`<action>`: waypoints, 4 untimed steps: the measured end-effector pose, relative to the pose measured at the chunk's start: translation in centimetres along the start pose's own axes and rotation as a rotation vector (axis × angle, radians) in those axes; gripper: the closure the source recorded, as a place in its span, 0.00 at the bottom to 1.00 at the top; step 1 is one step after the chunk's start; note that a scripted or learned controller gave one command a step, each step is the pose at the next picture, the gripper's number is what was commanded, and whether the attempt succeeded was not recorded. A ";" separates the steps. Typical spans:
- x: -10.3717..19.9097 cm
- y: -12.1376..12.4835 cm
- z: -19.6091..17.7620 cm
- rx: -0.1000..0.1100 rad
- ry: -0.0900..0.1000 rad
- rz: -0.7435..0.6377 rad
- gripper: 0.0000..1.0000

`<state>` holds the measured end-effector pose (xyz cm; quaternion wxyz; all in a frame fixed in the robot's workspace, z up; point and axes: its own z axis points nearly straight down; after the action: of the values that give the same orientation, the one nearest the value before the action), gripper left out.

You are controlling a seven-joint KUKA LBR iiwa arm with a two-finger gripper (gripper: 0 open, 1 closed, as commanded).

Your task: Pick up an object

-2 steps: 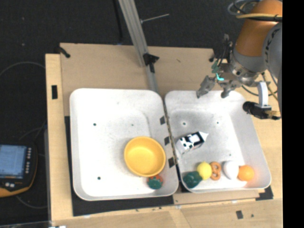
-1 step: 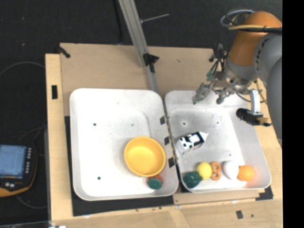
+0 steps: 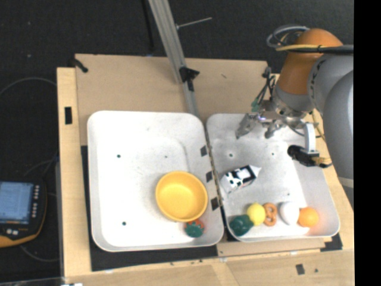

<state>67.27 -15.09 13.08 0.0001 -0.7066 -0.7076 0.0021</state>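
My gripper (image 3: 257,128) hangs over the back of the right bin (image 3: 309,186), its two fingers spread apart with nothing between them. A black and white toy cow (image 3: 239,177) lies below it near the bin's left wall. Along the front wall sit a dark green toy (image 3: 240,224), a yellow ball (image 3: 256,214), an orange ring-shaped piece (image 3: 270,214), a white egg-shaped object (image 3: 289,213) and an orange ball (image 3: 308,217). In the left bin (image 3: 125,159) rests a yellow bowl (image 3: 181,195), with a small green and red object (image 3: 194,228) at its front edge.
A grey metal pole (image 3: 171,46) slants down from the top to the gap between the bins. A black clip (image 3: 300,155) sticks out from the arm at the right bin's right side. A handheld pendant (image 3: 19,210) lies off the bench at the far left.
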 end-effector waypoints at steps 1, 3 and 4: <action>-0.1 0.0 3.1 -0.001 0.000 0.000 0.00; -0.7 0.3 -4.8 -0.012 0.001 0.001 1.00; -0.2 0.5 -11.2 -0.012 0.001 -0.002 1.00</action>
<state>67.86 -15.30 24.30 -0.0039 -0.7058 -0.7084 -0.0027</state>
